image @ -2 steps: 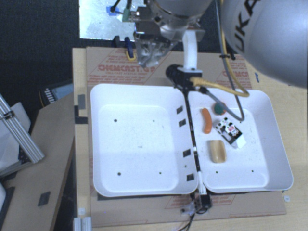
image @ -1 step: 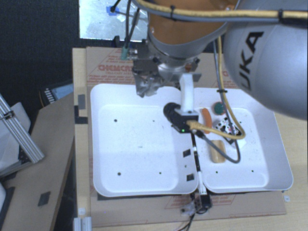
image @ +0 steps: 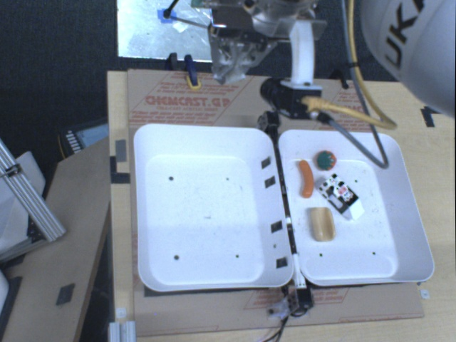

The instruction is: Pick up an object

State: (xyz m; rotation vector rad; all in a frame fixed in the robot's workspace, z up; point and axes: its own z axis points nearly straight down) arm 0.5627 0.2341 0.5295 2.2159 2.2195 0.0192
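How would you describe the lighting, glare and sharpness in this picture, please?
In the camera view the light is even and soft; the left bin carries a faint grey shadow across its near half, the metal sheet at the top glares pale, and the hand looks smeared, while the orange sausage and tan block stay fairly sharp.

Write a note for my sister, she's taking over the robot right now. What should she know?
Gripper: up high, past the far edge of the left bin; it holds nothing.
Things: all four lie in the right bin. Green ball at the far end, orange carrot beside it, black-and-white toy in the middle, tan block nearest the camera.
Done: nothing picked up yet.
Left: move over the right bin, go down, grab one thing, lift it.
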